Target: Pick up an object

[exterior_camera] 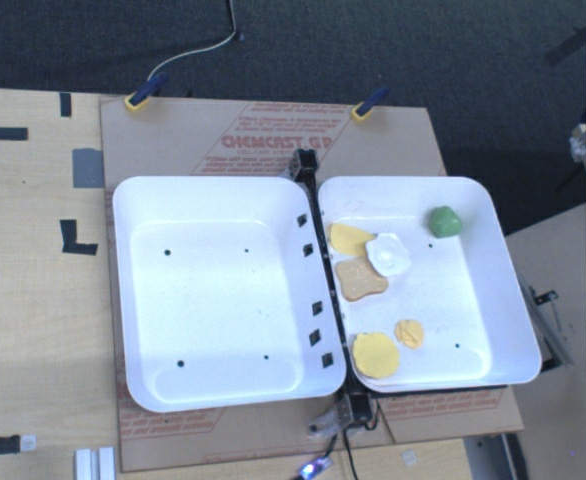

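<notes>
Two shallow white plastic bins sit side by side on a brown cardboard sheet (273,138) printed with faded red lettering. The left white bin (138,203) shows bare floor with a few small dark dots. The right white bin (503,258) touches it along a dark seam of black clips (318,308) running from twelve to six o'clock. Two blue and yellow clamps pin the cardboard's far edge: one (144,92) at eleven o'clock, the other (371,101) near twelve. A thin pale cable (231,8) curls away from the eleven o'clock clamp across the dark carpet (423,28). The light wooden bench top (33,308) at nine o'clock carries black tape marks (73,236).
</notes>
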Action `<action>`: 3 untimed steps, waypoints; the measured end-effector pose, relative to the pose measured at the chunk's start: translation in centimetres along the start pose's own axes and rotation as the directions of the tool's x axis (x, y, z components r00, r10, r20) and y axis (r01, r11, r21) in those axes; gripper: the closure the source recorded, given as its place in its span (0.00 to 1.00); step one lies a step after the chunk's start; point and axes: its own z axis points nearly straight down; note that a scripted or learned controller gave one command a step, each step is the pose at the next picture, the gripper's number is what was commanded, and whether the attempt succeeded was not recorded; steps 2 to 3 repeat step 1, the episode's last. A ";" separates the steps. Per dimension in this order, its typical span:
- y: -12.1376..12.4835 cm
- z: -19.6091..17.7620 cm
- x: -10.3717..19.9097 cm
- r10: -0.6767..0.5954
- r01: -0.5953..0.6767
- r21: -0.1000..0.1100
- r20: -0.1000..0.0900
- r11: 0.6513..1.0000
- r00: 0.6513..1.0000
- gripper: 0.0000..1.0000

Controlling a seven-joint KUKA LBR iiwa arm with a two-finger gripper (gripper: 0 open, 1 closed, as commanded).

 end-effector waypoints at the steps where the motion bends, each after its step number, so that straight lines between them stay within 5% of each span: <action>1: 0.0 0.5 0.0 0.000 0.000 0.008 -0.002 1.000 1.000 0.00; 3: 0.0 0.5 0.0 0.000 0.000 0.008 -0.002 1.000 1.000 0.00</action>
